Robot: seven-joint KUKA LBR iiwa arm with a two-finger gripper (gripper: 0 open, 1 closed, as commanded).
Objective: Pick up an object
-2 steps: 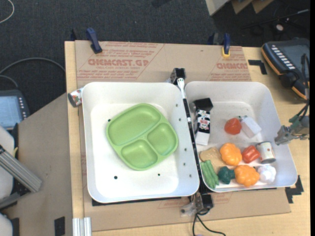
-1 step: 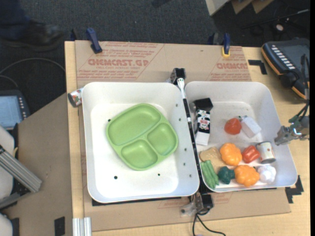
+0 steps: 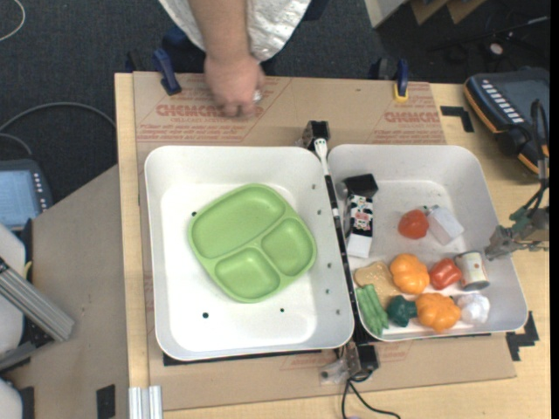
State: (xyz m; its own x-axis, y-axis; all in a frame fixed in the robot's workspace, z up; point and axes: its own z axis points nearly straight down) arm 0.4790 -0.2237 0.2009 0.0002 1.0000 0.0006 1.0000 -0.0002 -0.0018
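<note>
Two white bins sit side by side on the tabletop (image 3: 131,234). The left bin (image 3: 166,260) holds a green divided plate (image 3: 251,243), lying flat near its middle. The right bin (image 3: 472,177) holds the loose objects: a black-and-white carton (image 3: 360,215) against its left wall, a red tomato (image 3: 414,224) with a clear plastic piece (image 3: 444,225) just beside it, a cracker (image 3: 373,275), an orange pepper (image 3: 409,273), a red pepper (image 3: 445,274), a small can (image 3: 474,270), a green pod (image 3: 373,309), a dark green piece (image 3: 402,310), a second orange pepper (image 3: 438,311) and a whitish wad (image 3: 474,306), all crowded toward the near edge. The gripper (image 3: 515,238) appears at the right bin's right rim, near the can but apart from it; whether its fingers are spread or pressed together cannot be told at this size, and nothing is seen between them. A person's hand (image 3: 231,81) rests on the tabletop beyond the left bin.
</note>
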